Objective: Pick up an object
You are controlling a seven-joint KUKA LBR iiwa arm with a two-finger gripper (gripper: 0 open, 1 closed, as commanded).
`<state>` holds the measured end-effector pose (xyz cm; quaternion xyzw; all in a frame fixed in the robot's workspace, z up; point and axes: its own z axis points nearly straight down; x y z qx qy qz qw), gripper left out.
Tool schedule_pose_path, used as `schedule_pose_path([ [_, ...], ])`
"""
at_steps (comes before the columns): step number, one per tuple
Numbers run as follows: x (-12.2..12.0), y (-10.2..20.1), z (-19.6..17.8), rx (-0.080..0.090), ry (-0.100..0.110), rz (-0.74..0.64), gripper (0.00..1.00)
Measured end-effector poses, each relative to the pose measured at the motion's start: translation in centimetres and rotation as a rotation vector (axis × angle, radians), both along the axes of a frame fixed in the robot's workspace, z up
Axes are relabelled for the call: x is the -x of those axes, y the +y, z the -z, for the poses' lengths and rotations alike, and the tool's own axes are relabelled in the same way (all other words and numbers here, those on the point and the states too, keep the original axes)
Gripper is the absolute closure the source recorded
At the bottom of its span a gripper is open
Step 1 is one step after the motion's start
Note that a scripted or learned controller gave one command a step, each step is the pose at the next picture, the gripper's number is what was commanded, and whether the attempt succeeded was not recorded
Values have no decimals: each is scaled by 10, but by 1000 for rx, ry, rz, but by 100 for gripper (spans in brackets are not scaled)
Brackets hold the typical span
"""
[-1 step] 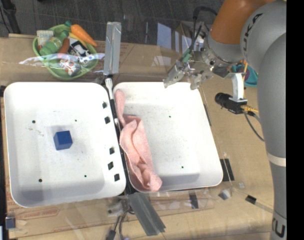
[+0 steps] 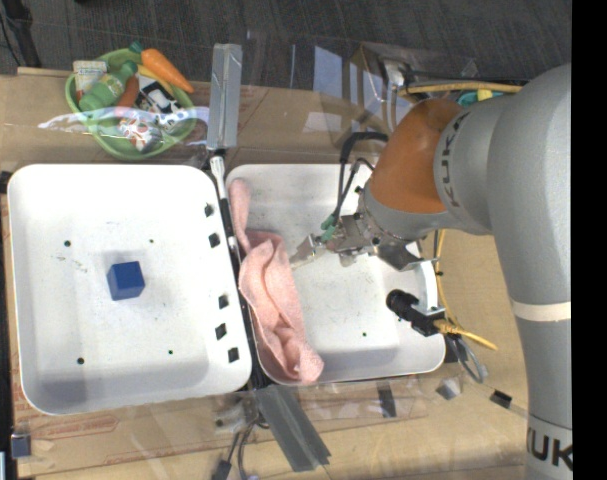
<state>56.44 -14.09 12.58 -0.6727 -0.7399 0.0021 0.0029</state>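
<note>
You see the gripper (image 2: 318, 246) low in the right bin (image 2: 363, 363), its fingers seemingly pressed together and pinching nothing, with the pink cloth (image 2: 273, 298) just beyond their tips, so the pickup is not yet done.

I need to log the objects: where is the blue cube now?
The blue cube lies in the left bin, left of centre, far from the pink cloth in the right bin.

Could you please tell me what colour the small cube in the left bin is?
Blue: the small solid cube shows plainly in the camera view, on the shallow white left bin.
</note>
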Motion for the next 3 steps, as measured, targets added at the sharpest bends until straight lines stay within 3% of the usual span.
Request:
schedule_pose_path([
  [1, 21, 47, 34, 0, -5, -123, 0],
  [2, -46, 41, 34, 1, -4, -22, 0],
  [3, -69, 63, -67, 1, -7, -29, 0],
])
